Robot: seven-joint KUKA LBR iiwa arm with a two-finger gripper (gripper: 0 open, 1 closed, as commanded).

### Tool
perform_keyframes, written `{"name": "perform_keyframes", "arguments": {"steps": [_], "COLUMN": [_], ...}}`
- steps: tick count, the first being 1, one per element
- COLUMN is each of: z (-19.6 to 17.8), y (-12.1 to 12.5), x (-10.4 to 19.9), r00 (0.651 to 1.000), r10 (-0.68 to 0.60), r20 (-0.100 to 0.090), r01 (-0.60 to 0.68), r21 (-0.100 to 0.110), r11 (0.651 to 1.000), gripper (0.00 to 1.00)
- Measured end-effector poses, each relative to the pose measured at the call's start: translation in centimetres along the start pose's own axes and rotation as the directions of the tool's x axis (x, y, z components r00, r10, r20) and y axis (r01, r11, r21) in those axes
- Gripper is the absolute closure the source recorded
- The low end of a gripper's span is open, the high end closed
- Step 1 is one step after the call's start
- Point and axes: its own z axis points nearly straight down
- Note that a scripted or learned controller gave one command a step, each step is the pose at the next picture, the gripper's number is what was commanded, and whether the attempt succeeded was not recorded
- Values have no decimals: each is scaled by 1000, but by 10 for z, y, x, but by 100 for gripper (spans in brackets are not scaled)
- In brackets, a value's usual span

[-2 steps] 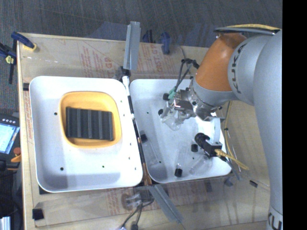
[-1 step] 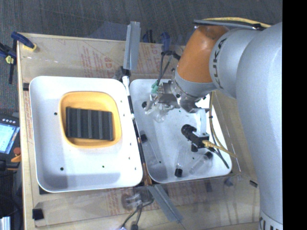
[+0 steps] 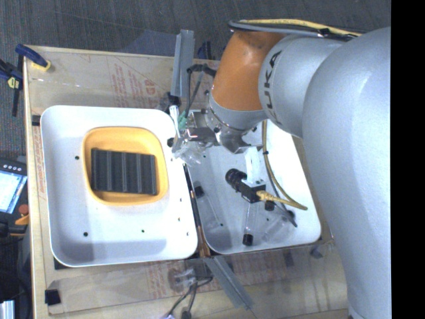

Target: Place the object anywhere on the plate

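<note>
Fingers [image 3: 188, 145]: grasp unclear, maybe clear plastic | plate [image 3: 125, 165] | right bin [image 3: 219, 241] partly hidden

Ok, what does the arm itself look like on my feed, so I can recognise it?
A bulky grey arm with an orange band above the wrist, dark KUKA lettering beside it. A yellow cable runs along its top. The gripper is a small metallic and clear-plastic assembly.

Light even and fairly bright, from overhead. Left bin [image 3: 113, 244] nearly blown out white, with a soft grey shadow along its lower inside wall. Arm [image 3: 319, 98] casts shade over the right bin [image 3: 226, 238]. Mild sheen on the orange band [image 3: 242, 72]. Dark floor at upper frame grainy. Focus moderate; clear items near the wrist smear into the glare.
</note>
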Motion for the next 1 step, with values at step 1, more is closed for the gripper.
{"name": "perform_keyframes", "arguments": {"steps": [1], "z": [0], "y": [0], "x": [0], "r00": [1000], "r10": [1], "r20": [0], "r01": [-1], "r21": [0], "r11": [1000], "gripper": [0]}}
